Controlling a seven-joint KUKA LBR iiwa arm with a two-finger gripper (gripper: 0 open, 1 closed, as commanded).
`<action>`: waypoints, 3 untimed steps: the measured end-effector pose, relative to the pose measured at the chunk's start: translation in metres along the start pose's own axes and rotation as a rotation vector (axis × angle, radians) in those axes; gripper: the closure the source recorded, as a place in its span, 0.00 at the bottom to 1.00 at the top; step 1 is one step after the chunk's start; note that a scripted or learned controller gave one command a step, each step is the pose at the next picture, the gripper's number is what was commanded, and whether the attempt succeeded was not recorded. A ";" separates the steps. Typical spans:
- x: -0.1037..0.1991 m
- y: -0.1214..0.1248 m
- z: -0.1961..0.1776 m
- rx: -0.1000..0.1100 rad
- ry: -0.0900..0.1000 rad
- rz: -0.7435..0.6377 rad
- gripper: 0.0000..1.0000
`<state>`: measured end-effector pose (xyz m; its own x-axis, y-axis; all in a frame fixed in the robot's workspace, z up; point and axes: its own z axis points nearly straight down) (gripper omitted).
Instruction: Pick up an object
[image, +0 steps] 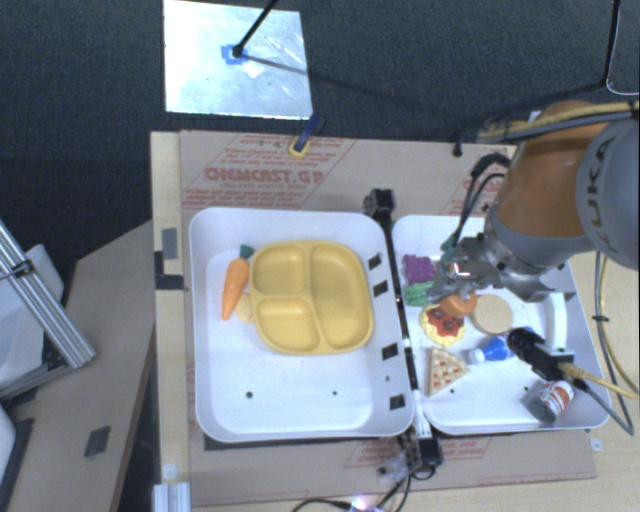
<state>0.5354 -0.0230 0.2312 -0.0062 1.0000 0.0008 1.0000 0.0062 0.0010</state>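
Note:
My gripper (457, 283) is low over the left part of the right bin (500, 418). Right under it lies a small orange toy (460, 303), with a green piece (418, 294) and purple grapes (418, 268) just to its left. A round mini pizza (442, 325) touches the orange toy from below. I see nothing lifted off the bin floor.
The right bin also holds a pizza slice (445, 369), a blue piece (490, 351), a beige disc (492, 315) and a small can (550, 400). In the left bin (215, 400) sit a yellow divided plate (303, 297) and a toy carrot (234, 285).

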 end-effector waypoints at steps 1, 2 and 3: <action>0.000 0.000 0.013 0.001 -0.001 0.004 1.00; -0.003 0.000 0.014 0.000 0.000 0.005 1.00; -0.009 0.000 0.002 -0.001 0.000 0.005 1.00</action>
<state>0.5360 -0.0316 0.2296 -0.0015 1.0000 0.0004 1.0000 0.0015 0.0018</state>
